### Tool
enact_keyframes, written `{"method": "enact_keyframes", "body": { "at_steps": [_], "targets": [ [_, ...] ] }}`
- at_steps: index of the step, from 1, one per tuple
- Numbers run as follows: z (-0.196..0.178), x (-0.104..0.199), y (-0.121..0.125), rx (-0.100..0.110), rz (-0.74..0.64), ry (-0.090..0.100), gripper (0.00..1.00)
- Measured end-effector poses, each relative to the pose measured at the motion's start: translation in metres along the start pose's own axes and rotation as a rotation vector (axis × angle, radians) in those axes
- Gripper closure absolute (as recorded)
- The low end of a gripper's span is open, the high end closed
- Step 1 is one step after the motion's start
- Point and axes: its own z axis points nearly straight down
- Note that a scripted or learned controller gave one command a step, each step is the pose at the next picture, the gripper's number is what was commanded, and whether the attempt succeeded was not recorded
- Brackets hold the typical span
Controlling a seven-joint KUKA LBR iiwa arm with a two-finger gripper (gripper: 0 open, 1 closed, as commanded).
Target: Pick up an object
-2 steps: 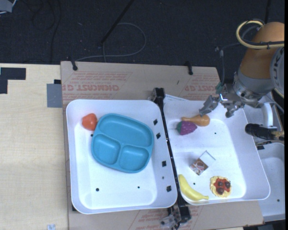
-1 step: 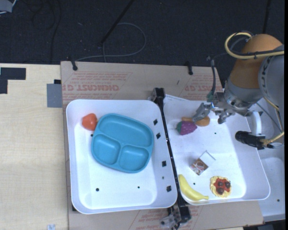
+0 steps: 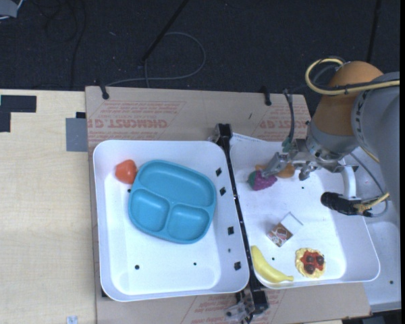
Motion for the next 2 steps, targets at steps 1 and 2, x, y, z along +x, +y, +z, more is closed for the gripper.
{"method": "enact_keyframes", "body": {
  "at_steps": [1, 2],
  "targets": [
    [-0.013, 0.000, 0.001, -0.003, -0.001, 0.001, 1.00],
    [-0.058, -0.002, -0.005, -0.001, 0.004, -0.001, 1.00]
  ]
}}
